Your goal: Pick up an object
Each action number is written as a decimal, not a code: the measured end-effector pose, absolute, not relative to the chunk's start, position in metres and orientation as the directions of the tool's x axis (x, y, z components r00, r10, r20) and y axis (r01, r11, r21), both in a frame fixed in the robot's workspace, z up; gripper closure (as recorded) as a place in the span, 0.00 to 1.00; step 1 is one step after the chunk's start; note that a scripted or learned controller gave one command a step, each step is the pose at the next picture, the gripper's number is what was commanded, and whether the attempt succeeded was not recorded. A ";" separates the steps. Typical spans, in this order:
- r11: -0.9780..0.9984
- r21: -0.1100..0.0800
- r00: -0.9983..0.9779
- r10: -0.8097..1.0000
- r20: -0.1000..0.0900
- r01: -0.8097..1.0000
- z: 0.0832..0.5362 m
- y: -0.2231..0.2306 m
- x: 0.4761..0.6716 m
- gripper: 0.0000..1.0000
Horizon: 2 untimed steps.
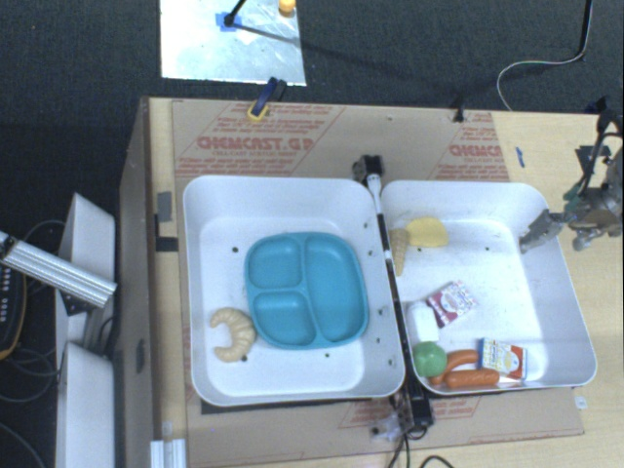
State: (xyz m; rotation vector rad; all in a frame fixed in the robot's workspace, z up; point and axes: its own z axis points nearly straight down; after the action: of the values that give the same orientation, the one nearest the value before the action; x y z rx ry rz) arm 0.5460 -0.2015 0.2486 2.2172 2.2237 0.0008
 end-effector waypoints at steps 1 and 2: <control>0.004 0.000 -0.004 1.000 0.001 1.000 0.171 -0.152 0.581 0.00; 0.004 0.002 -0.004 1.000 0.000 1.000 0.107 -0.094 0.636 0.00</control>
State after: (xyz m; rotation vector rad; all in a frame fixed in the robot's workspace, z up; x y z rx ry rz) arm 0.6358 -0.0940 0.1074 2.2164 2.2248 0.0016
